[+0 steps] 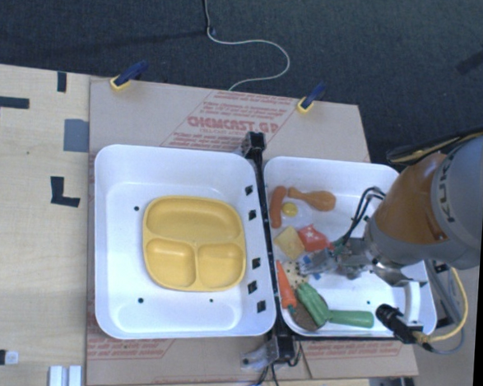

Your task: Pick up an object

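Nearby, carrot (287, 287) lies near-upright.

A jumble of small toy foods (307, 259) is lying in the right white bin (391, 175), crowding its left side.

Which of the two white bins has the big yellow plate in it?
The left bin. It holds the yellow divided plate. The right bin, where the arm reaches in, holds small toy foods instead.
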`<state>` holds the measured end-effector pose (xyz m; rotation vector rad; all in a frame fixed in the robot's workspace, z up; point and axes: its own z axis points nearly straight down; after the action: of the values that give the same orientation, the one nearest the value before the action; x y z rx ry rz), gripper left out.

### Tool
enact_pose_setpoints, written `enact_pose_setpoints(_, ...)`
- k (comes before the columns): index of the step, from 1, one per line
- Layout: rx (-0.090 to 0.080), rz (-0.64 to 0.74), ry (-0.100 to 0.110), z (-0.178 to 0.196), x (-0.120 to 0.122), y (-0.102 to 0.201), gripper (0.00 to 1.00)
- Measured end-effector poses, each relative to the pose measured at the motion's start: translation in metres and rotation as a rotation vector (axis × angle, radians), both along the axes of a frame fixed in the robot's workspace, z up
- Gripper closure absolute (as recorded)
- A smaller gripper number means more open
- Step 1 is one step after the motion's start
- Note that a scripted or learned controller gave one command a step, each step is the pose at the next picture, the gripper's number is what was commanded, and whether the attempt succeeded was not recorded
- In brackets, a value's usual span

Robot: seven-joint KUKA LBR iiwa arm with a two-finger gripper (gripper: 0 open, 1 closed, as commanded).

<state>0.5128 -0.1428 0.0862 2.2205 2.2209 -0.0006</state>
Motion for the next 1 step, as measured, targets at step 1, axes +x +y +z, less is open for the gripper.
enact_pose_setpoints(1, 0.007, 0.003, -0.002, 0.0119, 0.0018, 0.0031, 1.00)
